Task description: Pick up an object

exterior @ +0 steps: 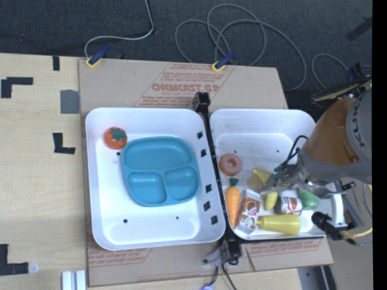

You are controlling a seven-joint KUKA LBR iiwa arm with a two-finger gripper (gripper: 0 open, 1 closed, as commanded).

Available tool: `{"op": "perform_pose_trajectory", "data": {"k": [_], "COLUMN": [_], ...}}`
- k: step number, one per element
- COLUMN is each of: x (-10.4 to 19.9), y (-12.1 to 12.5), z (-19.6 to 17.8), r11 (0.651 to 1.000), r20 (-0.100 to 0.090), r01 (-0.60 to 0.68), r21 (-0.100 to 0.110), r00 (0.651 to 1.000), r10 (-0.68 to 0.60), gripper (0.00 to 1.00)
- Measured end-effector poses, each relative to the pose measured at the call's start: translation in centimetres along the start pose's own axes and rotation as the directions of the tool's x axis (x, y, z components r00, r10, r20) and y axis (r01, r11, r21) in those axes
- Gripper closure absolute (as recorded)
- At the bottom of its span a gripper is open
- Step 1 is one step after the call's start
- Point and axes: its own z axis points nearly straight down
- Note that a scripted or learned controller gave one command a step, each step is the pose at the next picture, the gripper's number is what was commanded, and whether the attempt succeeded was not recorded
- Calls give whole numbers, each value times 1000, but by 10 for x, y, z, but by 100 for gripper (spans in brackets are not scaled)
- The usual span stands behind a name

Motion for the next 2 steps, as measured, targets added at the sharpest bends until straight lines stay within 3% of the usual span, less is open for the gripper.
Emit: {"op": "perform_pose_trajectory", "data": {"k": [1,2], "x": [61,115], "y": [0,68], "z": [-84,-121], "r11": [1000,1000], "r20": [4,4], "r01": [0,0], "r21": [4,3], "r00": [1000,1000], "r10": [0,-1], "gripper": [100,100]}}
